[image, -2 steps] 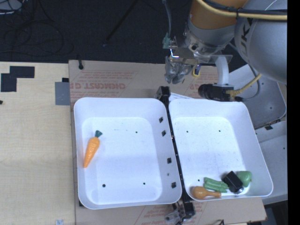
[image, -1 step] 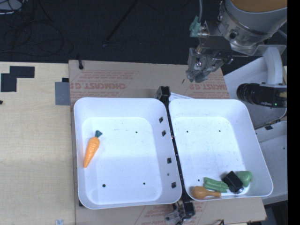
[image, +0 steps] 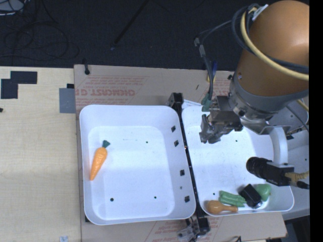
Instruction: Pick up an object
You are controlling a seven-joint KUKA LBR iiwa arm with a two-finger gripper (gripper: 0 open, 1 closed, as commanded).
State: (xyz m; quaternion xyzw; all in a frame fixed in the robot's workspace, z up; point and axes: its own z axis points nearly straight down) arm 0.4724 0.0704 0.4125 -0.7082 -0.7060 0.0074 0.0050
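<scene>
An orange toy carrot with a green top lies in the left part of the left bin. Along the front edge of the right bin lie a tan pear-shaped piece, a green pod-like piece, a small black block and a pale green piece. My gripper hangs over the far left part of the right bin, close to the divider and well away from those pieces. Nothing shows in its grasp.
A black divider rail with clips runs between the two bins. Both bins rest on a cardboard sheet on the wooden bench. The arm's large orange-banded body looms over the right bin's far side.
</scene>
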